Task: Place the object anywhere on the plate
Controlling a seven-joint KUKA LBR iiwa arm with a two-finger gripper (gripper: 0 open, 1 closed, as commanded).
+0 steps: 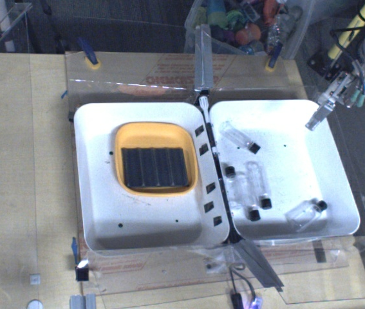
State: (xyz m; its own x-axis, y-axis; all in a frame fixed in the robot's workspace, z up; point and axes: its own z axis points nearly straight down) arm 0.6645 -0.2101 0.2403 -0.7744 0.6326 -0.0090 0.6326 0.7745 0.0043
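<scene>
We see the rounded yellow plate (156, 136) lying in the left white bin (92, 172), with a dark ribbed rectangular block (155, 168) resting on it. In the right white bin (336, 166) lie several clear plastic vials with black caps (254, 185), scattered apart. Our pincer (316, 120) hangs above that bin's upper right corner, and we cannot tell how it stands.

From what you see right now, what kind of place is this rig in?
Probably a robotics lab test bench: two white bins taped side by side to a wooden table, clear vials as grasp objects, and a tub of colourful toys behind.
</scene>
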